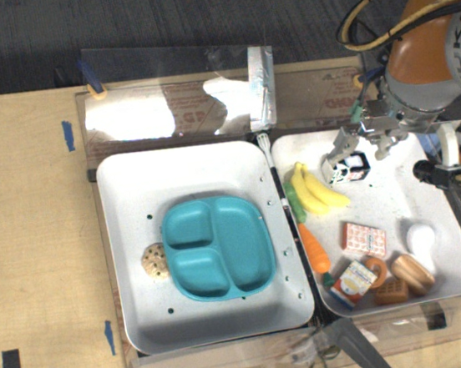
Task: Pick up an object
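Bananas: yellow bunch, curved, lying against the left wall of the right bin. Just below them an orange carrot. Just right of the bananas' top, a small black-and-white object. Gripper hangs above that object, fingers spread apart, nothing between them.

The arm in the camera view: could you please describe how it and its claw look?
The arm is grey with a rounded orange band above the wrist. Black and yellow cables loop over it near the top edge. Its claw is pale metallic grey, with two slim fingers.
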Tool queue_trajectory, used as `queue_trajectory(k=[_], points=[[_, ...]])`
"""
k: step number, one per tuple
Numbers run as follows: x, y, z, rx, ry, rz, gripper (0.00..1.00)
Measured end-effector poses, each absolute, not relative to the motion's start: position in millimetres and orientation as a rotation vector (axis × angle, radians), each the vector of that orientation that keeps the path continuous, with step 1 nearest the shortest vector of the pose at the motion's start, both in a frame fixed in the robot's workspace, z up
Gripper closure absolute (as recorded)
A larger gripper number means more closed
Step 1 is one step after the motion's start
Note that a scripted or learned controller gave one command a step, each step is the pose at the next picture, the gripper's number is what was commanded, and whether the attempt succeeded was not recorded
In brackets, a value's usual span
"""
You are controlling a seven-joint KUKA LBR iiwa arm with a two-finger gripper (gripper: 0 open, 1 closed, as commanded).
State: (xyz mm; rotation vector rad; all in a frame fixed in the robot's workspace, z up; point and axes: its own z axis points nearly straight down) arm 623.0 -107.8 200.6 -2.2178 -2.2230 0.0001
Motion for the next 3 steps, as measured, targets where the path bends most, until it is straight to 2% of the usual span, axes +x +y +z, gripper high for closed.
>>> queue_trajectory(k=[1, 2, 3], points=[[649.5, -114.5, 116.4, -2.217, -2.269, -0.029, 0.0], [589.2, -130.3, 99.5, -2.095, -2.35, -0.006, 0.0], [588.6, -129.7, 107.5, -2.094, -2.347, -0.005, 1.0]])
